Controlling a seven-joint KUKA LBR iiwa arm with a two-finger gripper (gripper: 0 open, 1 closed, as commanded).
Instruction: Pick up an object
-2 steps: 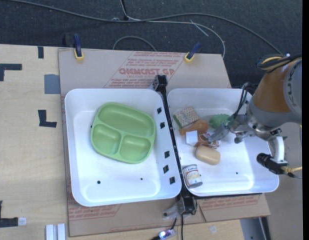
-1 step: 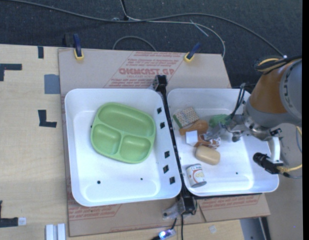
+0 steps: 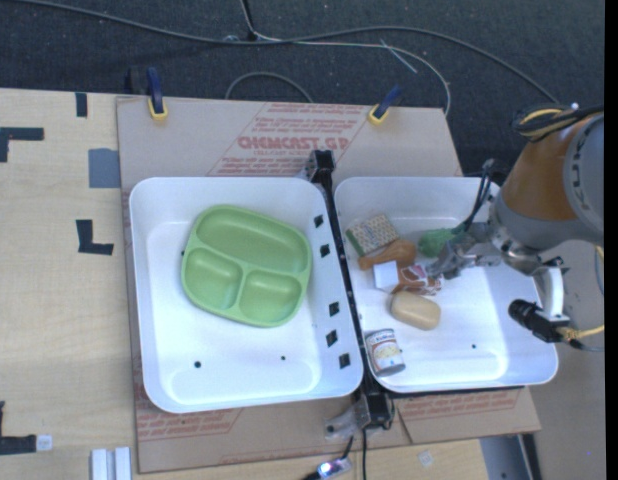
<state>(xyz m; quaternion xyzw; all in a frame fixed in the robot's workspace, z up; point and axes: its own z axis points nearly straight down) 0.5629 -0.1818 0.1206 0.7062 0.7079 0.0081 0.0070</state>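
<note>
1. The gripper [image 3: 441, 264] is hovering low over a cluster of small items in the right bin [image 3: 489, 363], its tip just beside a red-and-white packet [image 3: 417, 280]; I cannot tell how the pincer is set, since the tip is blurring into the clutter.
2. The likeliest target is sitting among that clutter: the packet, with a tan oval piece [image 3: 416, 312] just near of it and a green item [image 3: 439, 239] just far of it.
3. The risk, as I am judging it, is crowding (the pieces are touching or nearly so), so a closing grip could be nudging neighbours or slipping off.
4. A checkered block [image 3: 373, 234] and a small can [image 3: 384, 351] are also lying in that bin, toward its left wall.
5. The left bin [image 3: 154, 268] is holding a green divided plate [image 3: 247, 265].
</note>
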